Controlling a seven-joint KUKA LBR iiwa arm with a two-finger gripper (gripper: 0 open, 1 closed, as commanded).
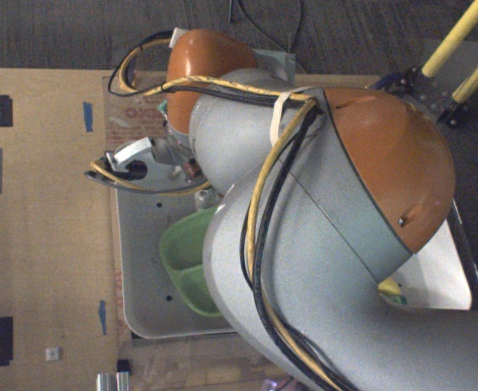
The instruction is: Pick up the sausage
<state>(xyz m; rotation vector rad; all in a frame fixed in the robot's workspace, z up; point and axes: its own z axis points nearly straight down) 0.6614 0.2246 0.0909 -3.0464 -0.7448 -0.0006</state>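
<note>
Brown tabletop (43,243), marked with blue tape strips (88,116) and black corner marks (1,108), is carrying both bins.

Nearest the camera, the grey arm (320,243) is crossing from the view's right and covering most of the scene. Its yellow and black cables (259,218) are trailing along the links.

Beneath it, the bin on the view's right (442,275) is holding a small yellow-green item (391,290) against the arm's edge. The bin on the view's left (141,300) is holding a green bowl (186,263), partly hidden.

Farther in, the gripper (176,155) is reaching down at the far end of the left bin. The wrist is hiding it, so I cannot tell whether it is open, closed or holding anything.

The sausage (192,168), if judged rightly, is appearing as a small reddish-brown patch just beside the gripper; contact cannot be told.

Judgement on handling: it is likely light, smooth and round, possibly yielding, so it is apt to roll or slip. A hold across its middle, square to its length, is looking safest.
</note>
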